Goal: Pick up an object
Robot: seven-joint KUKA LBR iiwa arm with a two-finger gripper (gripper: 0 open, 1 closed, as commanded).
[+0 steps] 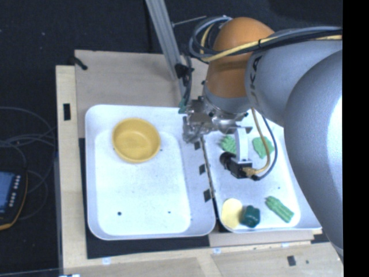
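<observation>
Robot lab: arm [300, 74], white bins [98, 154]

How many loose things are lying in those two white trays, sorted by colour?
Yellow: 2 (a bowl in the left tray, a pale yellow round piece in the right tray)
Light green: 3 (pieces at)
Dark teal: 1 (block)
Total: 6

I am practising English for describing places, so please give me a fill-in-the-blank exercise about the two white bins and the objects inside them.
1. The yellow bowl lies in the ____ bin in the camera view.
2. The dark teal block touches a pale ____ disc.
3. The band above the arm's wrist is ____.
4. The gripper hangs near the ____ between both bins.

Missing words: left; yellow; orange; divide
</observation>
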